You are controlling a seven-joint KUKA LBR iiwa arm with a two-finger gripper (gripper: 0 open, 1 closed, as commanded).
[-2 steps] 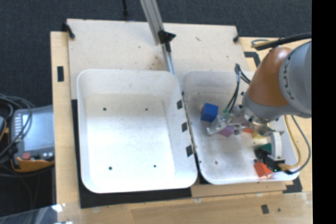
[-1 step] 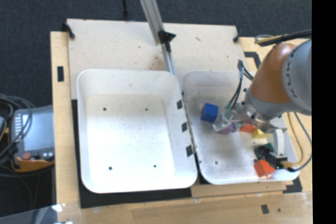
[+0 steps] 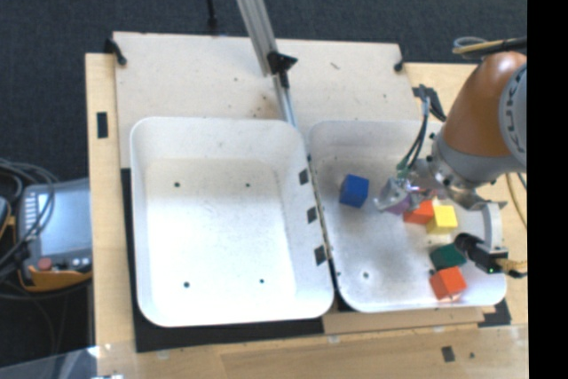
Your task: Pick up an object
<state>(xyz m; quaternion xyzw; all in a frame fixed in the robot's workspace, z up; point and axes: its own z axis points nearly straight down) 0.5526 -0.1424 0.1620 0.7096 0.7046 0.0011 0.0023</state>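
Nearest us, we see an orange block (image 3: 448, 282) and a green block (image 3: 446, 256) by the front wall of the right bin (image 3: 373, 293), likely just where they were dropped. Behind them sit a yellow block (image 3: 443, 217) and, apart, a blue block (image 3: 354, 190). Our gripper (image 3: 396, 195) hangs low between them, maybe to grab one. We cannot tell if it is spread. The left bin (image 3: 169, 138) sits beside.
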